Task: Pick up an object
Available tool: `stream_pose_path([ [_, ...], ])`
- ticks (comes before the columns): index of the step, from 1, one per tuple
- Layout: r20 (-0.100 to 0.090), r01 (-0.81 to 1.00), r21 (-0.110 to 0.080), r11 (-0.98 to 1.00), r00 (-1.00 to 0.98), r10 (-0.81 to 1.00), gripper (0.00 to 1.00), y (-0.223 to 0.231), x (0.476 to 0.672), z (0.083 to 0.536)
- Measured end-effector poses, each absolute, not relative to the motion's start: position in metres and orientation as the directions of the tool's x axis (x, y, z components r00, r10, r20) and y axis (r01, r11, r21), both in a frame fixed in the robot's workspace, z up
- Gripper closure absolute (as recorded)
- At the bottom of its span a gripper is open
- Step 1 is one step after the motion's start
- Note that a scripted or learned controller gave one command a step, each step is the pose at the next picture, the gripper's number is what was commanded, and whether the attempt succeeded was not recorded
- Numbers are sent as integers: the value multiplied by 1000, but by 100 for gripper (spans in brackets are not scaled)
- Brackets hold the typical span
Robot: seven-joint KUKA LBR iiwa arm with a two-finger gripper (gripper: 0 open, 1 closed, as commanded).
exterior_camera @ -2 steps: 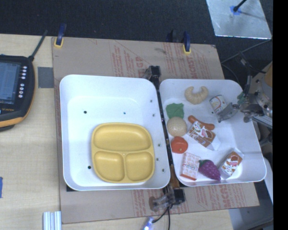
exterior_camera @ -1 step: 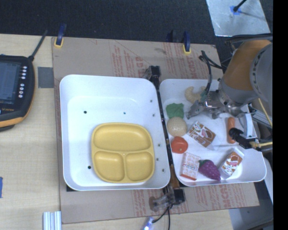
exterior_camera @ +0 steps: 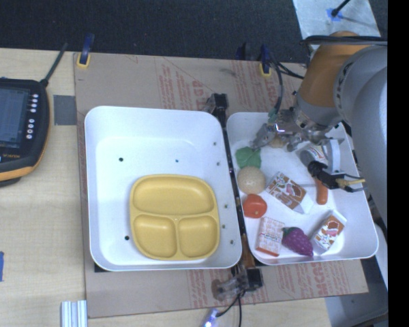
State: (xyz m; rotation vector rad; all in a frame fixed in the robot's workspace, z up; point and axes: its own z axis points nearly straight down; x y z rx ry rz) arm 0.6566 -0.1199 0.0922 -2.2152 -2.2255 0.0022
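Toy foods lie scattered in the right white bin (exterior_camera: 368, 251): a green leafy piece (exterior_camera: 248, 157), beige round bun (exterior_camera: 251, 180), red tomato (exterior_camera: 254, 206), purple grape bunch (exterior_camera: 297, 241) and 3 small printed cartons (exterior_camera: 270, 236).

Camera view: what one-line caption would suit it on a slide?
Grey arm's end effector lowered at the back of the right bin of toy food; a yellow divided tray lies in the left bin.

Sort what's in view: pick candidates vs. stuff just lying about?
Job: gripper; right bin items: green toy, beige ball, tomato, purple grapes, three snack packets.

Lying about: yellow divided tray in left bin, teach pendant.
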Motion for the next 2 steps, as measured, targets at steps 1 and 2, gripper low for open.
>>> stream_pose_path([
  [1,-1,1000,-5,4,-4,1000,0,-148,552,91],
  [2,-1,1000,-7,9,-9,1000,100,-149,552,102],
])
